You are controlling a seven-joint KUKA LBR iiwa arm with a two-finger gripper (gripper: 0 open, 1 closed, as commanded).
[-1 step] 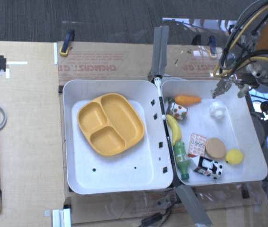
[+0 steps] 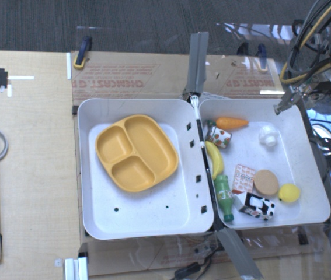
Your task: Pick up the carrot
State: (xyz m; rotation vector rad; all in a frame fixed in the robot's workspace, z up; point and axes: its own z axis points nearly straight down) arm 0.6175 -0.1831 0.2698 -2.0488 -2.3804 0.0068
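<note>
Still untouched: carrot (image 2: 232, 123) lay at right bin's (image 2: 316, 209) far-left end.
Nearer sat a green bottle (image 2: 223, 198), then a banana (image 2: 214, 157). Approach should drop straight along the carrot's length, avoiding the divider. End effector (image 2: 284, 105) hovered well right of it at the far rim; grip state unreadable.

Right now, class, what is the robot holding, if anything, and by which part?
Nothing is visibly held. The carrot lies in the right bin, near its far edge.
</note>
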